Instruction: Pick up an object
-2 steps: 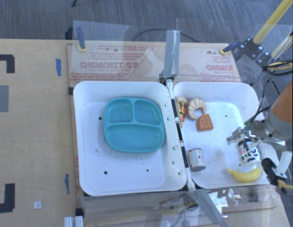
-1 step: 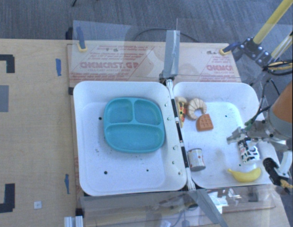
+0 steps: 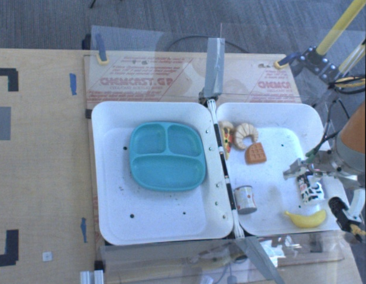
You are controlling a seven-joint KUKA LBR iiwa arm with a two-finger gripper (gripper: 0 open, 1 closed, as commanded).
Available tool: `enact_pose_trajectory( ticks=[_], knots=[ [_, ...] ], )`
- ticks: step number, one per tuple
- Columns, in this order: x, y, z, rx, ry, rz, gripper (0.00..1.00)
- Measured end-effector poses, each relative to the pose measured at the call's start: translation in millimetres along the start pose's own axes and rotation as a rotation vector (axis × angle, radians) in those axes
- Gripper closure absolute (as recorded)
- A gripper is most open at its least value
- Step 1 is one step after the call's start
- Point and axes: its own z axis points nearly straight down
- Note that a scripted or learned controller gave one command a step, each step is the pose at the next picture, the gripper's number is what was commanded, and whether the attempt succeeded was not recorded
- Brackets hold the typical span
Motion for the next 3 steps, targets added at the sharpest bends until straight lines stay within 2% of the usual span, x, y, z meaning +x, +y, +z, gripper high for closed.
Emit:
enact_pose_trajectory(
  ticks=[2,3],
  knots=[
    [-2.3,1.9,0.7,-0.005,0.002,-0.013,0.00],
    [-1.7,8.1,1.6,-0.014,-0.001,-0.044,0.00]
  ],
)
